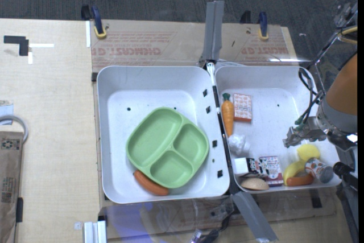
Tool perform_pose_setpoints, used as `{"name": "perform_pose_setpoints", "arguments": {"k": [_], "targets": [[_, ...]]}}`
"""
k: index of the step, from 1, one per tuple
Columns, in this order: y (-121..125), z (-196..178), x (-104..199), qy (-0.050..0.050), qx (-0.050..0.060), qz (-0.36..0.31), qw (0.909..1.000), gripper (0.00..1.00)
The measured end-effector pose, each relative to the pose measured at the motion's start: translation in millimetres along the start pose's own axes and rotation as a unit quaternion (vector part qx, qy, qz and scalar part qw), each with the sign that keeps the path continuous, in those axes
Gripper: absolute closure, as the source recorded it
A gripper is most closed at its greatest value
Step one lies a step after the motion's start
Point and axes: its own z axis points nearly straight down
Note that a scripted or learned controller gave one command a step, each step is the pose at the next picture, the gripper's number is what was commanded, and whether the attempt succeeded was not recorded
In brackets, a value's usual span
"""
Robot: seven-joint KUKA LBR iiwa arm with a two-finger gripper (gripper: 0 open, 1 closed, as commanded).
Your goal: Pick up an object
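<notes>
Gripper (297,136) hovering in the right bin (267,79), just left of and above the banana (301,159), nothing between the fingers; can't tell if spread or clenched. Carrot (228,114) well left of the banana, hot dog (299,180) just below it.

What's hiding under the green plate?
An orange sausage-shaped toy pokes out from under the near-left edge of the green plate in the left bin. Its other end is covered, and so is anything else underneath.
</notes>
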Motion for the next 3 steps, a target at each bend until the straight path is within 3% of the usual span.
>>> {"name": "perform_pose_setpoints", "arguments": {"k": [1, 2, 3], "targets": [[-16, 6, -56, 0.000, 0.000, -0.137, 0.9906, 0.00], [-15, 50, -54, 0.001, -0.001, -0.281, 0.9598, 0.00], [-14, 40, -54, 0.001, -0.002, -0.280, 0.9600, 1.00]]}}
